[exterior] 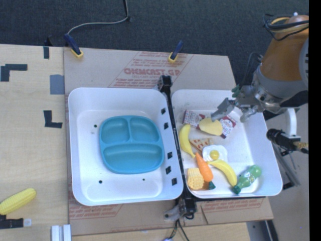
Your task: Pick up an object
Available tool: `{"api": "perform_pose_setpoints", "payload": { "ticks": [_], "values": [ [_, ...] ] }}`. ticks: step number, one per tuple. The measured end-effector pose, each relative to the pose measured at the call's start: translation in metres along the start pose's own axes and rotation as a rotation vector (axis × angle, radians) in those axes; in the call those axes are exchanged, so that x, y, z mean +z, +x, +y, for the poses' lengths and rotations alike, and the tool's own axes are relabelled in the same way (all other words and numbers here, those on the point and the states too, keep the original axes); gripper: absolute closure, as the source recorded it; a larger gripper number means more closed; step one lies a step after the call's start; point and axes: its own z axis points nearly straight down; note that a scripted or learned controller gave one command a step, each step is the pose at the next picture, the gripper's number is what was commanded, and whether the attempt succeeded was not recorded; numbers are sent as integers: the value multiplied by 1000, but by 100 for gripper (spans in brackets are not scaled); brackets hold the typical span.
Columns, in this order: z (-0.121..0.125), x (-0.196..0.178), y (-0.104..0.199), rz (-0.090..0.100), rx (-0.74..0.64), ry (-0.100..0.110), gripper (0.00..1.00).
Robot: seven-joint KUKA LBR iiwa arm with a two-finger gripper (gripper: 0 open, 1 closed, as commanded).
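I see my grey two-finger gripper [231, 110] spread open, gripping nothing, above the right shallow white bin [266, 149], just beside a pale yellow heart-shaped toy [210, 127] lying in that bin.

My arm [287, 59] runs off the right edge of the camera view, only its orange band and wrist in frame. My gripper [234, 110] covers part of the small packet [228, 126] beneath it, and whether anything sits between the fingers is too small to tell. The print on the wrapper [192, 117] is too blurred to read. The carrot [204, 169] lies over one corner of the corn piece [194, 178]. At bottom left, a second corn cob [18, 200] is clipped by the frame's edge, and a cable [122, 4] leaves the picture at the top
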Motion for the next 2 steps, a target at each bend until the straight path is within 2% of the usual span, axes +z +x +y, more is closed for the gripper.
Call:
{"api": "perform_pose_setpoints", "payload": {
  "ticks": [1, 2],
  "values": [
    [-61, 152, 19, 1, 1, 3, 0],
    [2, 152, 9, 0, 1, -1, 0]
  ]
}}
